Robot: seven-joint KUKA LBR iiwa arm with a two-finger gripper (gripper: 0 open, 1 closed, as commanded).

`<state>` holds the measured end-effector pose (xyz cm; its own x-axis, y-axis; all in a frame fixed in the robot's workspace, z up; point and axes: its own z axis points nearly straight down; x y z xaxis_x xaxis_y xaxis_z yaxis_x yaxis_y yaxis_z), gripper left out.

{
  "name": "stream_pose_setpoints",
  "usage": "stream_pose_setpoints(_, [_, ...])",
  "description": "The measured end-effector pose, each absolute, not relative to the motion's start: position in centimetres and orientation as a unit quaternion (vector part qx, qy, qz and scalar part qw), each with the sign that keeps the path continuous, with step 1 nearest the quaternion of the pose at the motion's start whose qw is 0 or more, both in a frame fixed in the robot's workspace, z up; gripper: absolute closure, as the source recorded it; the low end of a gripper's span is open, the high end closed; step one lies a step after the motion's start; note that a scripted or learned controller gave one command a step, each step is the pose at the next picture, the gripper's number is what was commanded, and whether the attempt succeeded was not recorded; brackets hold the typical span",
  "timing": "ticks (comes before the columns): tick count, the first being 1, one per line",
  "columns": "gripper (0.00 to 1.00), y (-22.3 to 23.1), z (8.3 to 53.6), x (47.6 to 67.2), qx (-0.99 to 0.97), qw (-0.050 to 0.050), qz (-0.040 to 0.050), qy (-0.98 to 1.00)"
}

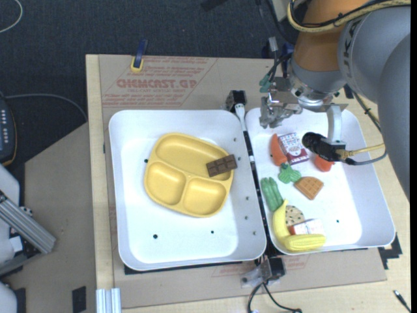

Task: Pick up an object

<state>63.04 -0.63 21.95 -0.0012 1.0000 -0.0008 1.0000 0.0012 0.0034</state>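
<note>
Over the far end of the right white bin (365, 204), the grey metal two-finger gripper (273, 117) hangs empty, finger state untellable, just beside the red-and-white packet (291, 145), so this looks like approach; next it must descend onto it.

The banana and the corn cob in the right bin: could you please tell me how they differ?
The banana stands roughly upright in the view and curves; the corn cob lies across, straight and stubbier. The banana is smooth, while the corn cob looks ridged. The banana's upper end meets the green vegetable; the corn cob sits by the bin's near rim. Both are yellow and touch at the banana's lower end.
</note>
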Motion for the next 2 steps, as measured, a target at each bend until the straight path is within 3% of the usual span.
stream_pose_setpoints(1, [1.0,-2.0,21.8,62.1,0.708,-0.001,-0.001,0.707])
stream_pose_setpoints(2, [1.0,-1.6,23.3,63.2,0.707,0.002,0.0014,0.708])
